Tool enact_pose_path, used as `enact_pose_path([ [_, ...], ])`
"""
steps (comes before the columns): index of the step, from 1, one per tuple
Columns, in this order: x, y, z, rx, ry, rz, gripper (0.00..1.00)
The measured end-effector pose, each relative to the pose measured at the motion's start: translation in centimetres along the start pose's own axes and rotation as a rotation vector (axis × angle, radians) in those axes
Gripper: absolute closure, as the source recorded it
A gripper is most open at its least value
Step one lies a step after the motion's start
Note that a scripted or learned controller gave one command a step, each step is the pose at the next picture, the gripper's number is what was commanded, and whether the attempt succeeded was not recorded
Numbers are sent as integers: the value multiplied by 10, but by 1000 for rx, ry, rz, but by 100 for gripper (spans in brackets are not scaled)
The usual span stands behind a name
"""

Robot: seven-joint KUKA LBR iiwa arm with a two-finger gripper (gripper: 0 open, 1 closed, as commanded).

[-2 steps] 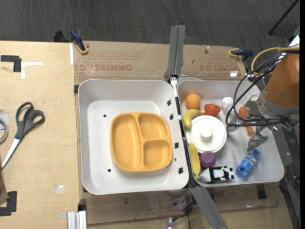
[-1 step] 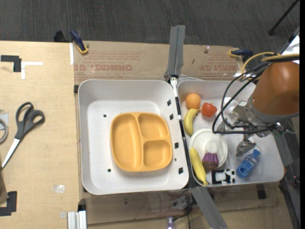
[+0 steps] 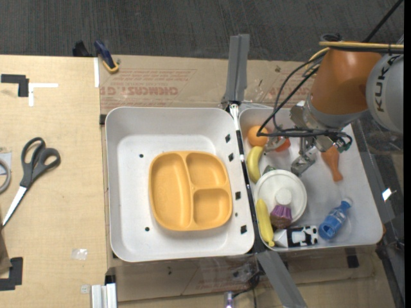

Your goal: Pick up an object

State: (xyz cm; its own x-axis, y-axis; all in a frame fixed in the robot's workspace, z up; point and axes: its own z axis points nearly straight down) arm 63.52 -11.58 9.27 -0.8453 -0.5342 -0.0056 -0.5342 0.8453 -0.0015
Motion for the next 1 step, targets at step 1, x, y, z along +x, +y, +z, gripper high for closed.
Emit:
enact_pose_path([
  [1, 9, -26, -1, 2, -2, 62, 0],
])
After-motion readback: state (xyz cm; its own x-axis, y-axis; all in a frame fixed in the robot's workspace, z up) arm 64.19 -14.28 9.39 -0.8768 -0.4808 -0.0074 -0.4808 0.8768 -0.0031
